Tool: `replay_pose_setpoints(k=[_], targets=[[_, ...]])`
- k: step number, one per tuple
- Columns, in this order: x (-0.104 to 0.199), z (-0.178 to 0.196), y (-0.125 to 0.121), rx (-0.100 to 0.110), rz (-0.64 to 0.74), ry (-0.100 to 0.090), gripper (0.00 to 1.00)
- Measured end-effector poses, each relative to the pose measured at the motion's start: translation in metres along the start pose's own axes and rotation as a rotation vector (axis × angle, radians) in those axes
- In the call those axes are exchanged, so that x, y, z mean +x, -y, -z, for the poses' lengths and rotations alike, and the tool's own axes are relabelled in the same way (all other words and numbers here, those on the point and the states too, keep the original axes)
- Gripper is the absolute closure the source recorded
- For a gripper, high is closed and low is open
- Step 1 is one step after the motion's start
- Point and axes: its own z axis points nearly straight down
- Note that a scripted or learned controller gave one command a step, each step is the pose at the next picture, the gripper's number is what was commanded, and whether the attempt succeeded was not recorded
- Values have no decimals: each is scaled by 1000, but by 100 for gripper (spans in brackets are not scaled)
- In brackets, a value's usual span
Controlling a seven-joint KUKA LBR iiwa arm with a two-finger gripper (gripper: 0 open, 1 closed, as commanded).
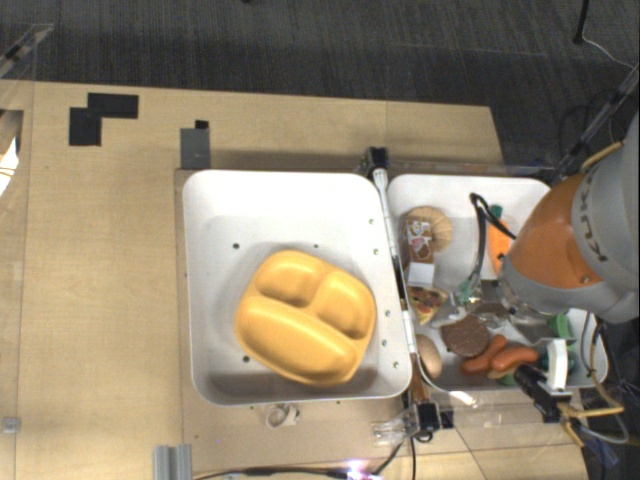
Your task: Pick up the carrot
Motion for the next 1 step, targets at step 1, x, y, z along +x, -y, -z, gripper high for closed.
replay_pose_setpoints(k=[1], targets=[[-25,-2,-55,3,-236,4,0]])
